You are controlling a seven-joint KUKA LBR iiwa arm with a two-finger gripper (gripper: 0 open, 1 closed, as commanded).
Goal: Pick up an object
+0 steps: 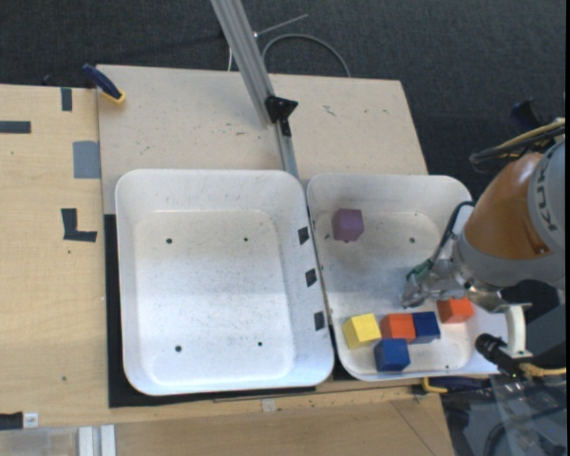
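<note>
Two white bins sit side by side on the tabletop [218, 131]; the left bin [133, 255] lies toward the tabletop's left edge, the right bin [437, 193] at its right edge. Right bin holds a purple block [348, 223] near its far wall, apart from the rest. Along its near wall: yellow block [363, 329], orange block [398, 327], blue block [426, 326], a second blue block [391, 353], and another orange block [455, 309] beside the arm. Pincer [420, 288] is low over the near cluster; whether it is apart or together, cannot tell. Judged step: approach, nothing visibly held. Next move calls for settling squarely on one block, clear of its close neighbours.
</note>
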